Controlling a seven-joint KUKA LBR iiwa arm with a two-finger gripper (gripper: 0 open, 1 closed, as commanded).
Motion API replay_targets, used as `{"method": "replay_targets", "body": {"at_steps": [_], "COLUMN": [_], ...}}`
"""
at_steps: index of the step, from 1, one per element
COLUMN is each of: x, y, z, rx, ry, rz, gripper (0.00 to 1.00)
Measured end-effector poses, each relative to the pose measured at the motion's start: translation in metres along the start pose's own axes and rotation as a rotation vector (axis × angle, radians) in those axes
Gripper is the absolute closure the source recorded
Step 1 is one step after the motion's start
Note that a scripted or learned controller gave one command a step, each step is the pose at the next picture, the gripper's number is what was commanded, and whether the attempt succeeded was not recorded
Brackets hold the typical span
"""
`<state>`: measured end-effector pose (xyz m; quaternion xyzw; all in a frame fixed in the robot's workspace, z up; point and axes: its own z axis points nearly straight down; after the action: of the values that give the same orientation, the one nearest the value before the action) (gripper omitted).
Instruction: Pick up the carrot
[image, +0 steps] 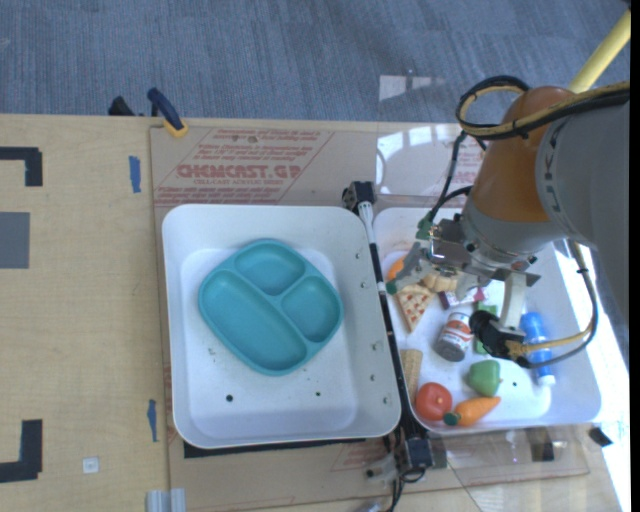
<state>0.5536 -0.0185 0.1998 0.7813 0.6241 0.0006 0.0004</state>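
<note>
Desk (70, 330) carries two bins | we see carrot (476, 409) at right bin (578, 400) near edge | gripper (478, 300) above clutter, grip state unclear to us

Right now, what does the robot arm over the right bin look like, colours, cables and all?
The arm is bulky and rounded, grey, with an orange band above the wrist. Black cables loop beside that band and more trail down past the metal wrist block. The gripper below looks dark and metallic, with small coloured spots; finer detail is too blurred to tell.
</note>
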Motion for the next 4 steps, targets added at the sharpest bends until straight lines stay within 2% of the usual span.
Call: {"method": "replay_targets", "body": {"at_steps": [1, 2, 3, 4], "x": [0.031, -0.043, 0.018, -0.052], "y": [0.06, 0.046, 0.034, 0.077], "z": [0.016, 0.015, 0.016, 0.016], "rx": [0.002, 0.009, 0.012, 0.0], "ry": [-0.003, -0.006, 0.002, -0.004], "rz": [0.13, 0.179, 0.205, 0.484], "gripper": [0.0, 0.0, 0.0, 0.0]}}
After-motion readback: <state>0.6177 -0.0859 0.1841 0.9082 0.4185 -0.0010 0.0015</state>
